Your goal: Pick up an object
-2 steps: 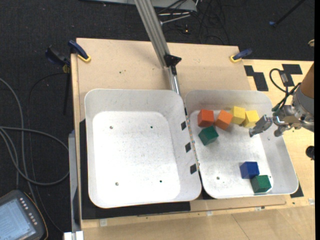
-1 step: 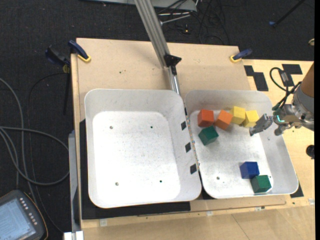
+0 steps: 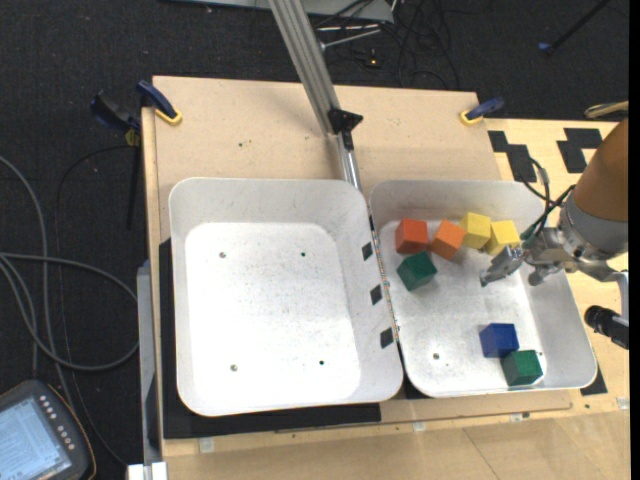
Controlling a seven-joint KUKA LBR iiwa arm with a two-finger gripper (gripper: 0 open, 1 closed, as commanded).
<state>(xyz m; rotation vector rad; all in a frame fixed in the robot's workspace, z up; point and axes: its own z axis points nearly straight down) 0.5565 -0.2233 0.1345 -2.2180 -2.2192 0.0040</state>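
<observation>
Claw hovers beside square-set, axis-less yellow block.

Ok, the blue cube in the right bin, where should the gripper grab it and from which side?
Probably straight down from above, closing on the blue cube's left and right faces. Those sides look free, while a green cube sits against its near right corner, close to the bin wall, which crowds a front-to-back grip.

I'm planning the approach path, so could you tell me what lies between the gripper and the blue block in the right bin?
In the camera view, only bare white bin floor separates the gripper from the blue block.
</observation>
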